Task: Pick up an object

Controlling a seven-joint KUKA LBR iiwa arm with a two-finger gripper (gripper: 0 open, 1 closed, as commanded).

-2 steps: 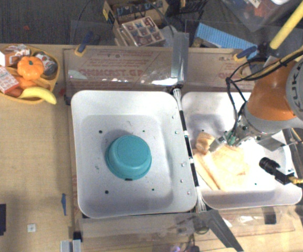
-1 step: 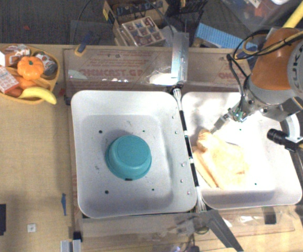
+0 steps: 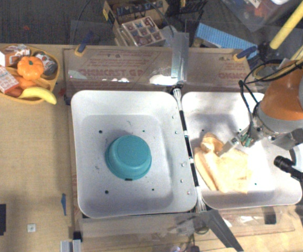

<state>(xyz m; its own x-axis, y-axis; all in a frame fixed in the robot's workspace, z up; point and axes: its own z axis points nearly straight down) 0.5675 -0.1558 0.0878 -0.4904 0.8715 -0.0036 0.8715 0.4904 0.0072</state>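
A teal bowl (image 3: 129, 157) lies upside down in the middle of the left bin (image 3: 88, 109). In the right bin (image 3: 214, 106) lies a pale yellow, floppy cloth-like object (image 3: 226, 171) against the bin's left and front walls. The arm with its orange band (image 3: 283, 103) reaches in from the right, and my gripper (image 3: 226, 148) points down-left onto the upper part of the yellow object. Its tip touches or sits just above that object. The finger gap is too small to make out.
A divider rail (image 3: 185, 135) separates the two bins. A bowl of toy fruit (image 3: 21, 73) sits on the bench at far left. Cardboard walls (image 3: 125, 70) stand behind the bins, with cluttered boxes beyond. Cables (image 3: 251, 101) hang near the wrist.
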